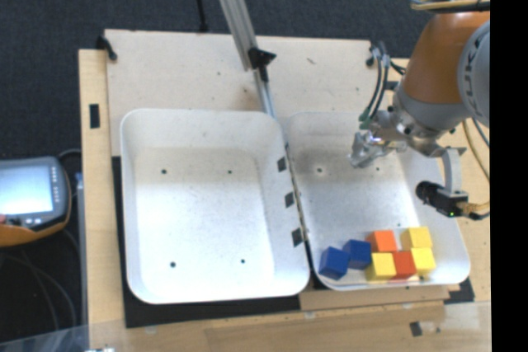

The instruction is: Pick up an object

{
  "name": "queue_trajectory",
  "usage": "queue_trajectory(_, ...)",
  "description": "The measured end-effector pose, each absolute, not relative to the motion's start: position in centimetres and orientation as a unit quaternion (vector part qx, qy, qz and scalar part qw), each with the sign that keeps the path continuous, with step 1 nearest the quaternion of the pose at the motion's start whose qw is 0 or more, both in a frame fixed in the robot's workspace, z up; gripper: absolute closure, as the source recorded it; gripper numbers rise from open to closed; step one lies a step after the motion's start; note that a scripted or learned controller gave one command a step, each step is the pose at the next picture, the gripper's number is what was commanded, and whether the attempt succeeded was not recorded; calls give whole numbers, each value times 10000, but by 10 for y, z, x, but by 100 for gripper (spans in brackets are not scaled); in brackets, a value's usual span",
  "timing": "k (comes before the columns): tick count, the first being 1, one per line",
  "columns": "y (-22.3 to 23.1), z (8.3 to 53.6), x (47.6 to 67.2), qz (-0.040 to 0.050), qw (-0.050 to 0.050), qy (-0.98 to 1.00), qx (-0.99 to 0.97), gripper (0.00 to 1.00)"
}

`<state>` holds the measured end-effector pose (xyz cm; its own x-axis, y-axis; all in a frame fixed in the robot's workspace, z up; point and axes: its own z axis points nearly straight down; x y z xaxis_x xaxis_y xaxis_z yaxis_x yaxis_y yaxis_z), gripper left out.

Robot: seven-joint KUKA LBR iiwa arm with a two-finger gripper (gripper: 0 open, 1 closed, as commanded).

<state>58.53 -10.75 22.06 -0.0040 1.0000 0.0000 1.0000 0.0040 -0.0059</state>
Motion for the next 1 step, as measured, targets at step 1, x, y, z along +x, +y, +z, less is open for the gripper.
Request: queue_trajectory(1, -150, 195, 505, 26, 14, -7047, -7095, 100)
